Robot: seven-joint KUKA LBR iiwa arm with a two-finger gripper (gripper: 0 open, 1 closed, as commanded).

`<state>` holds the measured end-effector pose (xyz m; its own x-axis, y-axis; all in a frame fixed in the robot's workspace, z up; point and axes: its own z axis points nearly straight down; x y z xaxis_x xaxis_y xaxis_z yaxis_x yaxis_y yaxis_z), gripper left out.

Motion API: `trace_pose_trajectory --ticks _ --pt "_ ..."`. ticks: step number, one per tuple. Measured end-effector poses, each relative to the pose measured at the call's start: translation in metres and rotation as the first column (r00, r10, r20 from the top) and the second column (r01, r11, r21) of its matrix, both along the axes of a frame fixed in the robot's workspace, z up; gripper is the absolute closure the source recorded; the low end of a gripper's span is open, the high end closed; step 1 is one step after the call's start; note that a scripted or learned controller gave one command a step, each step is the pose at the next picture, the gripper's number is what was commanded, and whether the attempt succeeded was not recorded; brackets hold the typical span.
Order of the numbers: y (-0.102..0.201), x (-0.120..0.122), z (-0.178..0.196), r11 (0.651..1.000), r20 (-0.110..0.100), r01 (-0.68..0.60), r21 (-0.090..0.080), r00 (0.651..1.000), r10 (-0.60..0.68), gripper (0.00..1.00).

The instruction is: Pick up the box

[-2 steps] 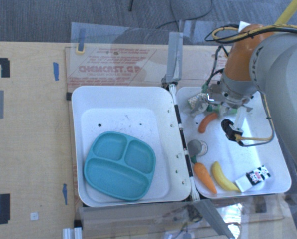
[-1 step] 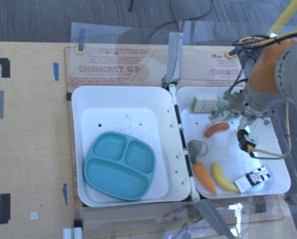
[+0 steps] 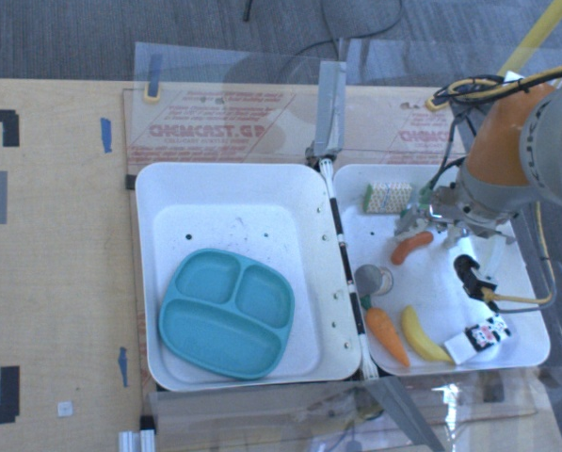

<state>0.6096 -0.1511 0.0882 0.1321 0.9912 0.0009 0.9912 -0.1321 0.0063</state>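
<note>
Camera view | claw [image 3: 420,217] upper right bin, spread unclear | box [image 3: 481,337] lower right corner: probably light, stiff card; pinch across short sides

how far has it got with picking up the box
Nothing looks done yet: the box lies on the floor of the right bin, near its far edge. In hand: the gripper sits low in that bin just beside the box, close to the sausage, with nothing visibly held. Left: closing on the box and lifting it.
</note>
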Motion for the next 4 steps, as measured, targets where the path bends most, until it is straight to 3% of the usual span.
trace_pose_trajectory --ticks 1,2,3,4 --pt "-0.002 0.001 0.012 1.0 0.005 0.004 -0.002 1.0 -0.004 1.0" --pt "-0.008 0.022 0.001 1.0 -0.004 0.021 -0.001 1.0 -0.021 1.0" --pt "-0.004 0.059 0.135 0.962 -0.003 -0.273 -0.003 0.962 0.273 1.0" --pt "-0.039 0.058 0.28 0.947 -0.003 -0.322 -0.004 0.947 0.322 1.0"
